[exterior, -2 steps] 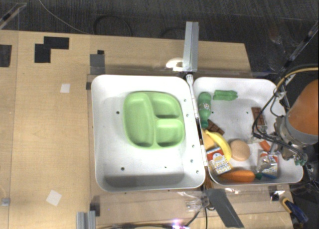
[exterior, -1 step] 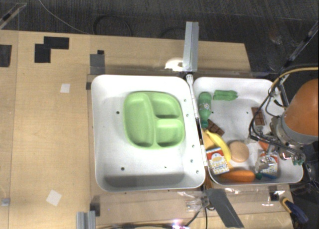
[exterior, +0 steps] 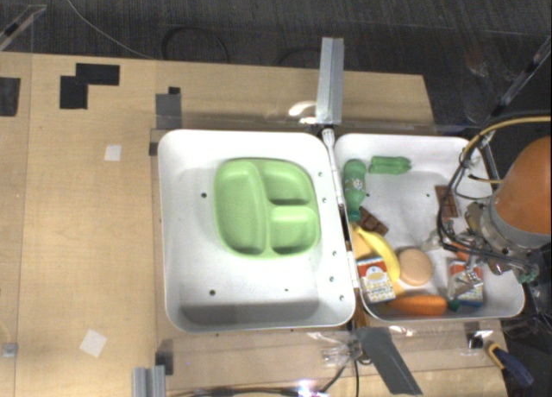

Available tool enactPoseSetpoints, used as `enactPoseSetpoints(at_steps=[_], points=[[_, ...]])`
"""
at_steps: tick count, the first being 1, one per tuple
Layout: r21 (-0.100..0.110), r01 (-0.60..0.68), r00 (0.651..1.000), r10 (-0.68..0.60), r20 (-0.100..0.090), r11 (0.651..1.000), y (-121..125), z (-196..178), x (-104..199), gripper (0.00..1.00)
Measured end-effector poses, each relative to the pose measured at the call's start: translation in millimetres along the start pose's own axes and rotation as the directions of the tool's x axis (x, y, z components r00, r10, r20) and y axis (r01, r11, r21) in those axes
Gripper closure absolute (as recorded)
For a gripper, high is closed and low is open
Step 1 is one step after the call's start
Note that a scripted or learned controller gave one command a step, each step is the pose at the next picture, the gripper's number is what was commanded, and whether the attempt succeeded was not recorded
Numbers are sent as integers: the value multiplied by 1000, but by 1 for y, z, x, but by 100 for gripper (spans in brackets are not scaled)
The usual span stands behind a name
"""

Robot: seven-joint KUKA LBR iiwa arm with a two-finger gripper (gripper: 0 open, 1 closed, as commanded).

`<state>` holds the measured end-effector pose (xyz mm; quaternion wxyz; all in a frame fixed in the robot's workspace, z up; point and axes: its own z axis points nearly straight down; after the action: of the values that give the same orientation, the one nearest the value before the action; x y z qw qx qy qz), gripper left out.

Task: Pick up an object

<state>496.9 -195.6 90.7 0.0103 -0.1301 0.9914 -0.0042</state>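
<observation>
A green divided tray (exterior: pixel 264 207) lies in the left bin (exterior: pixel 185 300). The right bin (exterior: pixel 414 147) holds a banana (exterior: pixel 380 248), carrot (exterior: pixel 420 305) and green bottle (exterior: pixel 354 178). The pincer (exterior: pixel 470 270) hangs at its right edge, grip unclear.

No legible text, numbers or brand names are present. The small carton (exterior: pixel 375 280) carries printed graphics. Its lettering is too blurred to read.

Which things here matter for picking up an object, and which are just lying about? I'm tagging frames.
For the job: end effector; banana; carrot; green bottle; small carton; right bin.

Lying about: green divided plate; left bin; bench.
</observation>
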Motion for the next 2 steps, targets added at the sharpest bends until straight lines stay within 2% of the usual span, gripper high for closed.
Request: enactPoseSetpoints(at_steps=[1,2], points=[[1,34,999,-34,-4,999,0,0,-4,0],[1,-36,999,36,-1,999,9,0,-5,0]])
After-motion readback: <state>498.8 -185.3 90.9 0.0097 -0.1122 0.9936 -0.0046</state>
